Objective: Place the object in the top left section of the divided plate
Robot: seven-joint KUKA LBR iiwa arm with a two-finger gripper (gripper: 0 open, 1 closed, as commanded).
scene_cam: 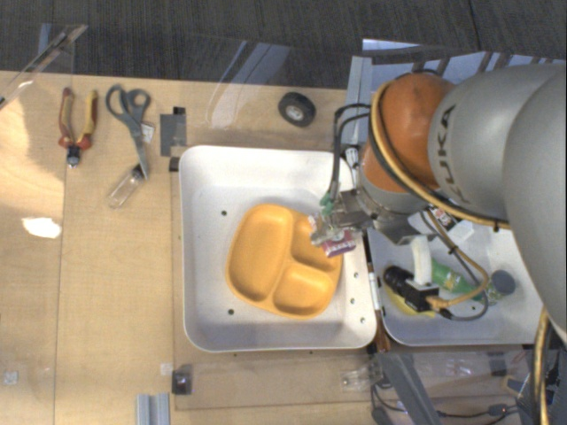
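Glossy yellow divided plate (pixel 275 264), gripper (pixel 335 233) at rim, jaw state unclear, crinkled purple object (pixel 337 248)

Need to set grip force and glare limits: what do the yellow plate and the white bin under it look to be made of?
The plate looks like moulded plastic, smooth and semi-gloss: even yellow colour, rounded dividers, soft highlights. The bin looks like rigid white plastic or coated metal, matte to satin; its rounded corners and small holes leave that open.

Bulky grey robot arm (pixel 496 140) with rounded casing; glossy orange band (pixel 403 135) above the wrist; black cables looping beside it; dark lettering at three o'clock.
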